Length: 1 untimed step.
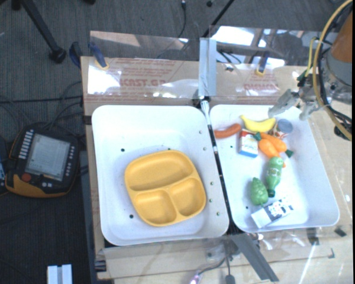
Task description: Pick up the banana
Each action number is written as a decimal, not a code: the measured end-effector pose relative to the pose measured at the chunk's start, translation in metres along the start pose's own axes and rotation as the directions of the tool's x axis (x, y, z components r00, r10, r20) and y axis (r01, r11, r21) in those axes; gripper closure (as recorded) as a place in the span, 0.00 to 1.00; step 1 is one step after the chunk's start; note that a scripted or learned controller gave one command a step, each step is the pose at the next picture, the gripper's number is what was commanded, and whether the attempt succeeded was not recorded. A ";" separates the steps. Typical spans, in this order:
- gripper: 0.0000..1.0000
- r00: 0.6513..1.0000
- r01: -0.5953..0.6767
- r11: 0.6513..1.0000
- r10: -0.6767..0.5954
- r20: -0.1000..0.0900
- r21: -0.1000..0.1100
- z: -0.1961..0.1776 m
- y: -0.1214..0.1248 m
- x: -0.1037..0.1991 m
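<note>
Banana: curved yellow plastic banana (258, 123) lies at the far end of the right white bin (319, 182).
Gripper: grey two-finger gripper (296, 103) hovers just beyond it, fingers spread, pinching nothing.
Risk: a crowded grasp could catch neighbours instead.
Neighbours: red sausage (227, 131), small white carton (248, 144), orange carrot (272, 145) nearly touching.
Elsewhere: yellow divided plate (165, 187) in the left bin.

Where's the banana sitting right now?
In the camera view the banana lies near the far edge of the right bin, just right of the red sausage and above the orange carrot. The gripper is up-right of it.
</note>
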<state>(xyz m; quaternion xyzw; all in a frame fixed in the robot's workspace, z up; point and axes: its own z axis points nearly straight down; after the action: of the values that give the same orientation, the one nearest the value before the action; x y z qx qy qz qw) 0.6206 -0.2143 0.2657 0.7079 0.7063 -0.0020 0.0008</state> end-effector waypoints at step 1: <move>0.00 0.997 -0.079 0.997 0.079 -0.001 0.003 0.137 0.047 0.021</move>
<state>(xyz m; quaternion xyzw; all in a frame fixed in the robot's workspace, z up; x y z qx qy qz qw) 0.6675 -0.1944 0.1290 0.7352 0.6778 -0.0027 -0.0005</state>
